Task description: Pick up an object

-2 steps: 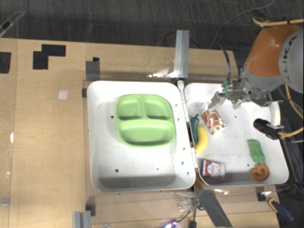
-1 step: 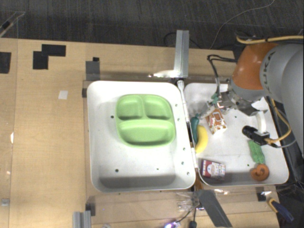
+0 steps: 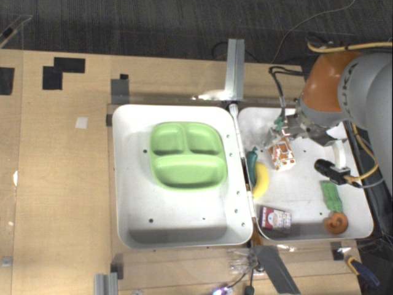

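Observation:
My gripper [image 3: 283, 129] hangs over the upper middle of the right bin [image 3: 307, 211], reaching in from the right. Directly below its tip is a small white and orange patterned object [image 3: 282, 155]; whether the two touch I cannot tell. A yellow banana [image 3: 261, 180] lies at the bin's left side, with a teal item [image 3: 251, 163] beside it along the wall. A dark red box [image 3: 274, 217] sits at the front. A green strip [image 3: 331, 195] and a brown round object [image 3: 335, 223] lie at the right front corner.
The left bin [image 3: 132, 214] holds a green divided plate [image 3: 185, 154] in its upper middle. A metal post [image 3: 235, 66] stands behind the wall between the two bins. The arm's orange band [image 3: 322, 85] and grey body cover the right bin's back right corner.

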`<state>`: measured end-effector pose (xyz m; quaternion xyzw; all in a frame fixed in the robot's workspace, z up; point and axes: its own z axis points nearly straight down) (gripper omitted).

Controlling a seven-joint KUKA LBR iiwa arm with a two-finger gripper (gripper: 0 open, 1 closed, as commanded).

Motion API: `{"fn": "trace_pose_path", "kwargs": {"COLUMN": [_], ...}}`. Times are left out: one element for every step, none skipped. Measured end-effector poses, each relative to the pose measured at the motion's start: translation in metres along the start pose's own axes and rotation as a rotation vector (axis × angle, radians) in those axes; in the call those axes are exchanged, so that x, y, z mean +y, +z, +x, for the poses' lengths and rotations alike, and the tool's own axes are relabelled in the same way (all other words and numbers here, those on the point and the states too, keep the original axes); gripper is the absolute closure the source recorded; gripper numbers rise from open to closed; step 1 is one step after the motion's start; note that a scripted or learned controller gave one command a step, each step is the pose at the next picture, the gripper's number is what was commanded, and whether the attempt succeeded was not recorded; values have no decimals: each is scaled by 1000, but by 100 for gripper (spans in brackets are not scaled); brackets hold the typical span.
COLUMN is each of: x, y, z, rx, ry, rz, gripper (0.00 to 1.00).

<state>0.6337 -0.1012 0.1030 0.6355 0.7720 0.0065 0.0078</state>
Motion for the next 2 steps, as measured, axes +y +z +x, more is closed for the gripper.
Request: {"fn": "trace_pose_path", "kwargs": {"x": [-11,10], "y": [-83,-82], "z": [60,70], "rx": [2,0], "ry": [186,337], "rz": [15,17], "gripper": [100,100]}}
